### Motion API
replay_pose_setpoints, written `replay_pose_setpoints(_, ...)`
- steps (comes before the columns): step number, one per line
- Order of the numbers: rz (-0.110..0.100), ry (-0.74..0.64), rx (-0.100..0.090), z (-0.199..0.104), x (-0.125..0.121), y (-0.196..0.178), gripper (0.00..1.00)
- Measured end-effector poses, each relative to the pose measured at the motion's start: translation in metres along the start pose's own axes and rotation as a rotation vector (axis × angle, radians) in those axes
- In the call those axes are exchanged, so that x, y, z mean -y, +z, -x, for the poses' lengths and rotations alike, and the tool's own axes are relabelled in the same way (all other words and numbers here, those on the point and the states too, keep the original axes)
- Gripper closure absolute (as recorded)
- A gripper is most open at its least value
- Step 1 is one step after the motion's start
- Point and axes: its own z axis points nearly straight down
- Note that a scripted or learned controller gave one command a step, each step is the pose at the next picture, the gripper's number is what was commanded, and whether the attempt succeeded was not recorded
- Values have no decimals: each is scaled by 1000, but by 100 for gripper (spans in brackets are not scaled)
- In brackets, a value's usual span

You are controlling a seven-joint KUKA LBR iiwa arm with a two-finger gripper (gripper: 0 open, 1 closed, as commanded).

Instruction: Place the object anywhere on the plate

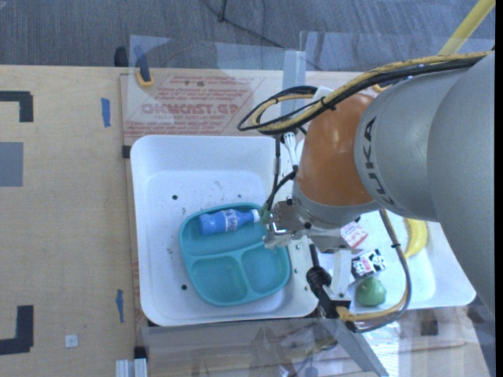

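teal plate [236,277], blue bottle [224,221], white bin [157,210], green apple [370,292]

I have one fixed camera above the counter [63,210], looking down at a slant on both white bins [149,179]; the arm [409,140] looms close from the right.
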Motion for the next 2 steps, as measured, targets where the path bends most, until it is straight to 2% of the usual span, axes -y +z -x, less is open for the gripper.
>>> replay_pose_setpoints(1,2,61,1,-1,10,-60,100)
replay_pose_setpoints(2,4,-44,2,-3,-65,-86,100)
